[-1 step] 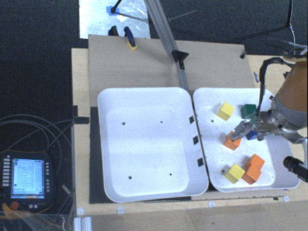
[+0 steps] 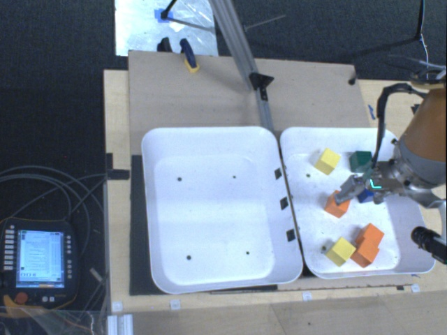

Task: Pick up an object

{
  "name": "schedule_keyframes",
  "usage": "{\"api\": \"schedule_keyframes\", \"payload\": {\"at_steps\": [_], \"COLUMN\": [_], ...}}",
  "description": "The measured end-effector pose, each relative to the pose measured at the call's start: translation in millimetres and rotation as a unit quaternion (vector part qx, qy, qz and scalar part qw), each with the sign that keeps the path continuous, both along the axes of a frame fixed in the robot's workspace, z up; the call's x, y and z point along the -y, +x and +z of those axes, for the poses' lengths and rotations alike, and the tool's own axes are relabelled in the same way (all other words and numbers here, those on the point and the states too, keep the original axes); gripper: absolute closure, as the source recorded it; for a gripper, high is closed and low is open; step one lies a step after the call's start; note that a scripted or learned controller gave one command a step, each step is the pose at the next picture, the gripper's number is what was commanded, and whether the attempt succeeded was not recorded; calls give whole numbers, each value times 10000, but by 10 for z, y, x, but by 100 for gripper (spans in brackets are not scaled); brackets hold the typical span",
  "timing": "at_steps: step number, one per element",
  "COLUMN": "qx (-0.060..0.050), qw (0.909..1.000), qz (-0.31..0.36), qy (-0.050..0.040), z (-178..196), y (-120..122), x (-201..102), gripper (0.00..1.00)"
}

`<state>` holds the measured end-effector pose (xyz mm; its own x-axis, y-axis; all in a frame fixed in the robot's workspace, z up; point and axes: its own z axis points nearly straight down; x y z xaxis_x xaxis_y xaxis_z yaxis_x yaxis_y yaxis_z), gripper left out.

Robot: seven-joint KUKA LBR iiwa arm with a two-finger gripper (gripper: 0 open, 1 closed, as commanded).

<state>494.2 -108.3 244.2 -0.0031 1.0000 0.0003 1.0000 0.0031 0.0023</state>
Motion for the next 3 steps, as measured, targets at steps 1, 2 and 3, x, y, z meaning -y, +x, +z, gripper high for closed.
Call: {"api": "schedule_keyframes", "payload": {"at_steps": [1, 2, 3], "qx": [-32, -33, -19], "qw": [10000, 10000, 10000], "qz": [-9, -7, -6], "qy": [3, 6, 1], "z": [-581, -1173, -1395], "y": [17, 90, 92], "x": [84, 95, 94], "gripper": [0, 0, 0]}}
